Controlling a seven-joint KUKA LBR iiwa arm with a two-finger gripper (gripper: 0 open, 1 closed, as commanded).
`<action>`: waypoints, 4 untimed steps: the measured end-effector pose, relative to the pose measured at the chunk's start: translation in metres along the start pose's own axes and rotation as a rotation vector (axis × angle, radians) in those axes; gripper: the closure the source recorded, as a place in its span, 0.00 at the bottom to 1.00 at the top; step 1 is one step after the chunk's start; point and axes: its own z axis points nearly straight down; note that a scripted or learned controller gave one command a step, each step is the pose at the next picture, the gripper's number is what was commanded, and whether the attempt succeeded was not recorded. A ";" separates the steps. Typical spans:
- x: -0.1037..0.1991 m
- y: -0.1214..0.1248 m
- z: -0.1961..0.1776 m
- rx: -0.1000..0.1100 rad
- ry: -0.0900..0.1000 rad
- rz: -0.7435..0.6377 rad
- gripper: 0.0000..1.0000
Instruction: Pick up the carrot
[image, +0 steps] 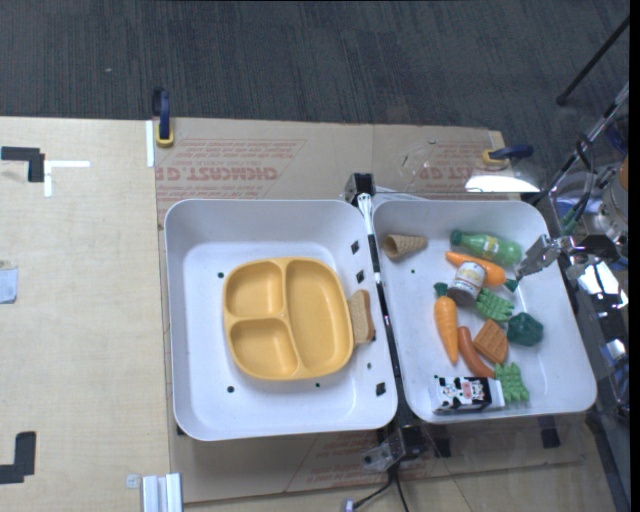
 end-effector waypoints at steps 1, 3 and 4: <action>0.027 0.040 0.115 -0.003 0.000 -0.080 0.00; 0.089 0.104 0.128 0.009 0.000 0.262 0.00; 0.088 0.104 0.118 0.013 -0.005 0.255 1.00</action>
